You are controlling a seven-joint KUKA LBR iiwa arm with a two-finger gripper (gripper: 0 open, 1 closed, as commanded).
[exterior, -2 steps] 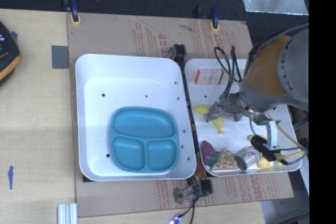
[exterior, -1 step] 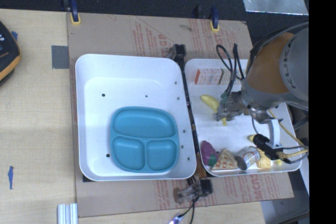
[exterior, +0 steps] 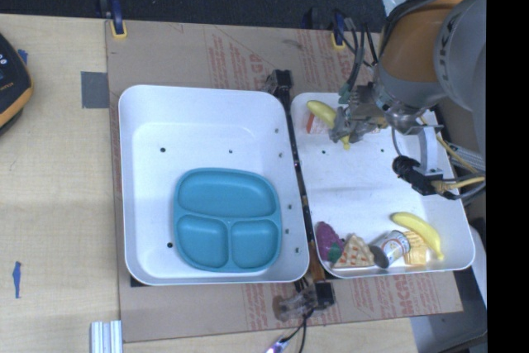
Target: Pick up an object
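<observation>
My gripper hangs over the far left part of the right bin. Its tip is right beside a small yellow banana that lies against the bin's far wall. A small red and white item sits just under that banana. A bit of yellow shows at the gripper's tip, and I cannot tell whether it touches the banana. Along the right bin's near edge lie a purple grape bunch, a pizza slice, a silver can and a larger banana.
The left bin holds a blue divided plate. A black cable clip on the arm hangs over the right bin's right side. The rim between the bins runs close to the gripper's left.
</observation>
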